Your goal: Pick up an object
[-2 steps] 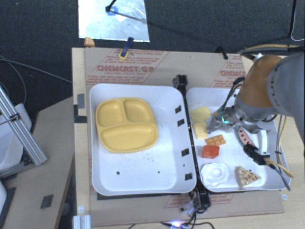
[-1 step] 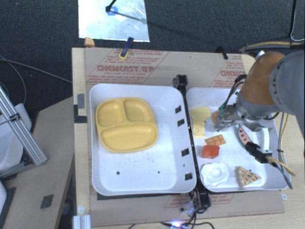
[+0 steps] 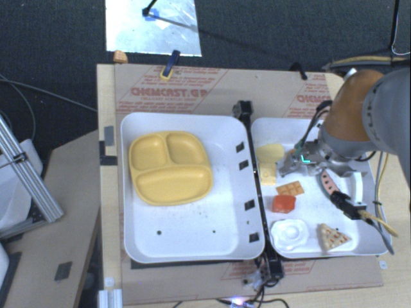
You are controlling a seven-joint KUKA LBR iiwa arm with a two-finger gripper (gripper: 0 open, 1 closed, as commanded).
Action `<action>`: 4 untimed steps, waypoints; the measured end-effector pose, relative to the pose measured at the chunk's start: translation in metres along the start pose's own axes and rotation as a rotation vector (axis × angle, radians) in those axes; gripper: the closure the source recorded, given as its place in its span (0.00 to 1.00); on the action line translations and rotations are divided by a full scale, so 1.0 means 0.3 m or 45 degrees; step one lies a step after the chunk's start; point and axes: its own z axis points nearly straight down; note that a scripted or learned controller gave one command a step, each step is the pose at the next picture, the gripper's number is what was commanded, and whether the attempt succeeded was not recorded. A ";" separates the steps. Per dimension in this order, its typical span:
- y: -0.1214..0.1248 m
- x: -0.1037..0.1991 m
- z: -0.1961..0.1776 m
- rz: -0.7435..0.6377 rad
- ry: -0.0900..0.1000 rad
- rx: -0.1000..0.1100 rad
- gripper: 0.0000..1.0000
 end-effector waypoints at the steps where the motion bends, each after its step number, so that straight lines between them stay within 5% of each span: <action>1: -0.108 0.110 0.039 -0.004 0.003 0.010 0.00; 2: -0.014 0.359 -0.319 -0.012 0.001 -0.009 0.00; 3: 0.070 -0.002 -0.236 0.008 -0.005 0.000 0.00; 4: 0.137 -0.140 -0.005 -0.006 -0.001 -0.003 0.00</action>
